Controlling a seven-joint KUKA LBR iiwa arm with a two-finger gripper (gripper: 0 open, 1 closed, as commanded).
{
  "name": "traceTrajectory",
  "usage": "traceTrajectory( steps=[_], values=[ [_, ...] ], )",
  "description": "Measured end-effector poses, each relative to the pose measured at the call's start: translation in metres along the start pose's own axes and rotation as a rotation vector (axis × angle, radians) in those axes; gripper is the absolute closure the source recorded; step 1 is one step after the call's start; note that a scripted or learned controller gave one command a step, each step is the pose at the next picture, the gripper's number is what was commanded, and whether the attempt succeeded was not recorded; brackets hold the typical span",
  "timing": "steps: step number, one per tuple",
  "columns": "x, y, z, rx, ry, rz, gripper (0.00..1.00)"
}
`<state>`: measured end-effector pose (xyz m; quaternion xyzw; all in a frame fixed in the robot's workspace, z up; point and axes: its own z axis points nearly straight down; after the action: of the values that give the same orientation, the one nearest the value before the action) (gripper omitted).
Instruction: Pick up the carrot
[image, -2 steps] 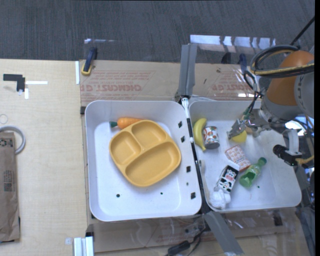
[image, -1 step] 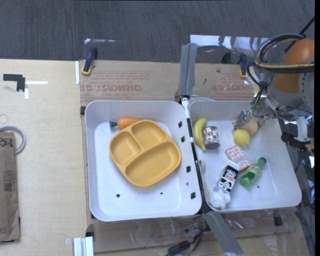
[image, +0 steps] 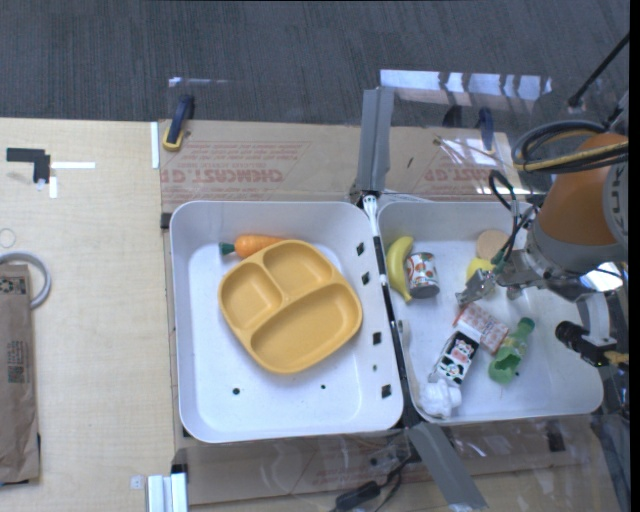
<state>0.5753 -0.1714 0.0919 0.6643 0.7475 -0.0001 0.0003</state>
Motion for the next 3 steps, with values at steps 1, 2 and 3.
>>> traceTrajectory(
  steps=[1,2,3],
  values=[
    [-0.053,0.056,-0.001,-0.003,0.003,-0.192,0.00],
    [-0.044,-0.023,0.000,0.000,0.006,-0.200,0.00],
    [0.058,0.042,0.000,0.000,-0.001,-0.076,0.00]
  ],
)
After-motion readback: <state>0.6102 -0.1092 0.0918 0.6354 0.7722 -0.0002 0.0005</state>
